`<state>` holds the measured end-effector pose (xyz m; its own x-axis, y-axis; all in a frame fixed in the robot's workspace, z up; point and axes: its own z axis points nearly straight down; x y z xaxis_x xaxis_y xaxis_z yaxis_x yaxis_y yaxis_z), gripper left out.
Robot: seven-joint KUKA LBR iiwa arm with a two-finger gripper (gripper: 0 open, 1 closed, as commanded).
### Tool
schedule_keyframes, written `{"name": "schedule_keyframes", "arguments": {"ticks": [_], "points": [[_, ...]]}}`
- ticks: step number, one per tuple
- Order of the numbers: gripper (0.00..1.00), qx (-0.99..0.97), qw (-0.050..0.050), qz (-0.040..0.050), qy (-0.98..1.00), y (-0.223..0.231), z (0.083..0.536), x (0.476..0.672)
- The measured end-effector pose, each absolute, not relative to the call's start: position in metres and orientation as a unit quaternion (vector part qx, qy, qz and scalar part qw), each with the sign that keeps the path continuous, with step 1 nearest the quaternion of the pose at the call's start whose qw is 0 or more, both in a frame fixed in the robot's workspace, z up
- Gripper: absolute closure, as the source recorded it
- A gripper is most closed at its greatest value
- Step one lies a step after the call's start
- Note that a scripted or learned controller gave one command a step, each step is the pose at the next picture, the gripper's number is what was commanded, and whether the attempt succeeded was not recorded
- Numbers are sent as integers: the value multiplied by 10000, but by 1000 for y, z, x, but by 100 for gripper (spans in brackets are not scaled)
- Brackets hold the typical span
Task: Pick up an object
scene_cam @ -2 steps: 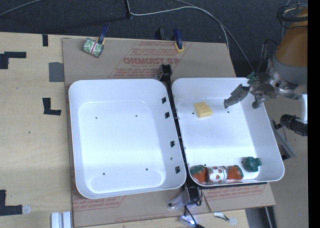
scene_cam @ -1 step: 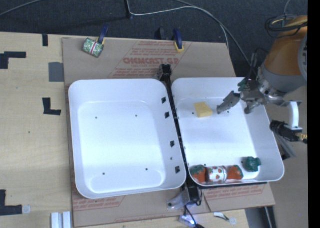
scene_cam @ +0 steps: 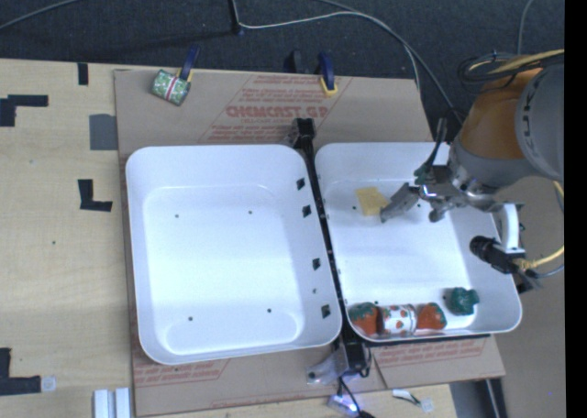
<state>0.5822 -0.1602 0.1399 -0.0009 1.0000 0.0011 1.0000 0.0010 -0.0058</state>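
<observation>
**Gripper low in the right bin, beside the yellow block**

Hung over the right bin point(scene_cam: 477, 315) with the gripper point(scene_cam: 400, 204) just beside a pale yellow block point(scene_cam: 371, 201) near the bin's far edge. Could not tell finger spacing; nothing seen held. Along the near edge lay a red-and-green toy point(scene_cam: 365, 317), a red-and-white can point(scene_cam: 398, 319), an orange piece point(scene_cam: 431, 317) and a green piece point(scene_cam: 460, 299).
</observation>
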Motion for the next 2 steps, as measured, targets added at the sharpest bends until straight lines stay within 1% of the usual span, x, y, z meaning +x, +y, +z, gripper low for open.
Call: {"name": "schedule_keyframes", "arguments": {"ticks": [1,2], "points": [[0,-7068,16,12,-7074,-160,87,581],[100,-7068,0,1,-7074,-160,100,582]]}}
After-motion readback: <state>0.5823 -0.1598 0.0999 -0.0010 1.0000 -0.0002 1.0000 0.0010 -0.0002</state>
